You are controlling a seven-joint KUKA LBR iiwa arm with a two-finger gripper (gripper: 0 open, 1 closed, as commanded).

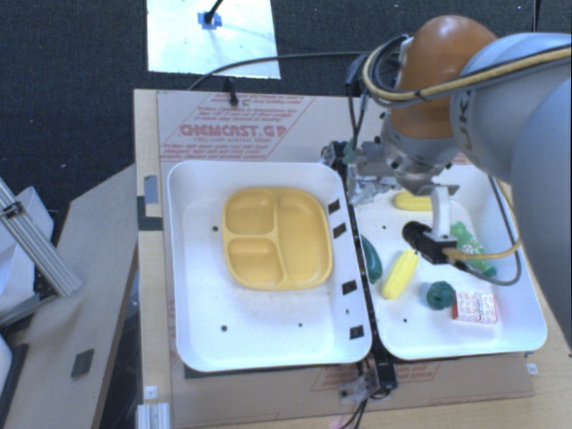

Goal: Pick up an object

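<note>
Toy corn cob (399, 273) lies slanted in the right-hand bin (529, 327), near the divider. A dark green piece (370, 259) sits just beside it, and a teal lump (439, 294) and a red-and-white box (474, 306) lie nearby. My jaws hang over that bin's far corner; I cannot tell how wide they stand. A yellow divided plate (275, 238) rests in the left-hand bin (192, 329).

Yellow tray (275, 238) in a white bin (201, 329). The other white bin (523, 324) has yellow corn (399, 273), a dark green blob (371, 260), a teal lump (439, 294), and a white packet (474, 307) with red print.
</note>
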